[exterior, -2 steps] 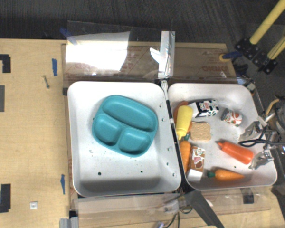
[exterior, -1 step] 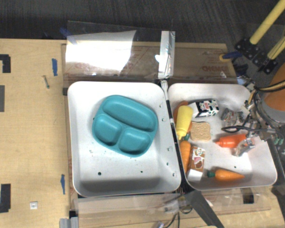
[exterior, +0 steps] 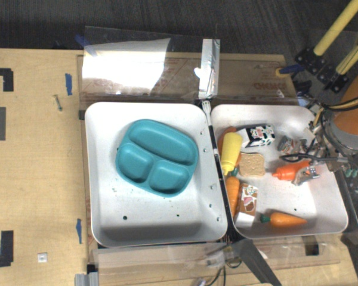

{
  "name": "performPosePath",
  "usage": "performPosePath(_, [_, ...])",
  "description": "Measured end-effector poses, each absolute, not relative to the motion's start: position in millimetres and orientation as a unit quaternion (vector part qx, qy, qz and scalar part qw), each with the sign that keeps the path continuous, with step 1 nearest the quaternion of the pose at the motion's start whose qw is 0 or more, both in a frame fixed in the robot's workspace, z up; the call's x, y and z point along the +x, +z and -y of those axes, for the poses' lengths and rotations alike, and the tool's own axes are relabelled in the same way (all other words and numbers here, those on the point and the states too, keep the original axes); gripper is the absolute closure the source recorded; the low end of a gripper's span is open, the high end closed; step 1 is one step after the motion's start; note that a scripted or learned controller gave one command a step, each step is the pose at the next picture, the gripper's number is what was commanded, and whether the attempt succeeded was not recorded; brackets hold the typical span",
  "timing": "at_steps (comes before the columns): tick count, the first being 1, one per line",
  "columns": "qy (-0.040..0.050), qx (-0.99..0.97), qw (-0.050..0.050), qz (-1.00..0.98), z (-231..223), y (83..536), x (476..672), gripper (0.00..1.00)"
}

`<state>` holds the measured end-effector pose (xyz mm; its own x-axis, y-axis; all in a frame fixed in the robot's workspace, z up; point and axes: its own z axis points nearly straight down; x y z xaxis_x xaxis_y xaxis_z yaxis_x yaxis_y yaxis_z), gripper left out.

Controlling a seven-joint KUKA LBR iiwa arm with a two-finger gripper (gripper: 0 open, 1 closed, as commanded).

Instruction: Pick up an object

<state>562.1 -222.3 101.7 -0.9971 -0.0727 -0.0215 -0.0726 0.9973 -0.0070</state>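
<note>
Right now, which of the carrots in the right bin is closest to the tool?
The small carrot beside the tool, near the bin's right side; the other two lie further left and lower.

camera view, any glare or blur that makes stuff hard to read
Camera view: strong glare on the clear sheet behind the left bin, washing it white; a softer bright patch on the right bin's far wall. The hand is cluttered and slightly soft, so its fingers are hard to read. The teal tray and the carrot are sharp, with soft shadows.
</note>
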Motion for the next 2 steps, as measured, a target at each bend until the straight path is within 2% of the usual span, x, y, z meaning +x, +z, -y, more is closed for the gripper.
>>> performPosePath(1, [-0.0010,0.074,0.006,-0.997,223,198,625.4,1.00])
performPosePath(2, [0.0007,0.084,0.003,-0.996,160,210,614.5,1.00])
